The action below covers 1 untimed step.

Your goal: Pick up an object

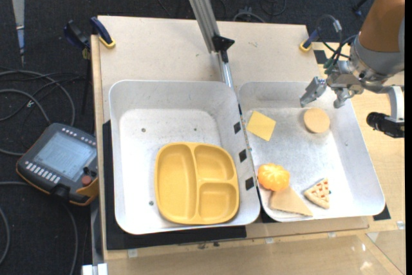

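My gripper point(327, 94) hangs over the far right part of the right bin point(360, 158), fingers spread open with nothing between them. A round tan disc point(316, 120) lies just below and in front of it. A yellow cheese square point(261, 125) rests near the bin's left wall. An orange fruit point(273, 177) sits at the front left, beside a tan wedge point(289, 203) and a small pizza slice point(318, 193).
The left bin point(129, 113) holds a yellow divided plate point(196, 183). A metal pole point(201, 0) slants from the top down to the seam between the bins. Clamps point(103, 35) grip the bench's far corners. A teach pendant point(61, 161) lies on the floor at left.
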Tool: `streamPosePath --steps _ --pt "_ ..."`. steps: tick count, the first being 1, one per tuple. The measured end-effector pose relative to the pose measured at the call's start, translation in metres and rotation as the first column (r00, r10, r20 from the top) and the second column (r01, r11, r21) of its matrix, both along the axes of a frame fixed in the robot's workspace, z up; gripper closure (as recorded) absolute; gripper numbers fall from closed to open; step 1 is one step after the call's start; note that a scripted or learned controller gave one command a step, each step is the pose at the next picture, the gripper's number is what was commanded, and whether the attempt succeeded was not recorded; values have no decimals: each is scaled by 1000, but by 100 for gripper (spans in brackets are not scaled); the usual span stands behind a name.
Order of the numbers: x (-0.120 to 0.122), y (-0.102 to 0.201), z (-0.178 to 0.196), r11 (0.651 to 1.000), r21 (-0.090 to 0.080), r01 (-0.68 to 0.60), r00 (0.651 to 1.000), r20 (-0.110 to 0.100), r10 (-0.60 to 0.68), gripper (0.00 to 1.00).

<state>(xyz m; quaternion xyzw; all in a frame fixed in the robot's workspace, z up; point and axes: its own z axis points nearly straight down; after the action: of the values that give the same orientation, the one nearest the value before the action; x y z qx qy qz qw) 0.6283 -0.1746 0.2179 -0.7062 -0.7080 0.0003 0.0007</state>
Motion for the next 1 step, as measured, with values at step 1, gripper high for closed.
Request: streamPosePath --steps 1 --pt "0 0 0 1000 -1 -1 1000 0 1 0"
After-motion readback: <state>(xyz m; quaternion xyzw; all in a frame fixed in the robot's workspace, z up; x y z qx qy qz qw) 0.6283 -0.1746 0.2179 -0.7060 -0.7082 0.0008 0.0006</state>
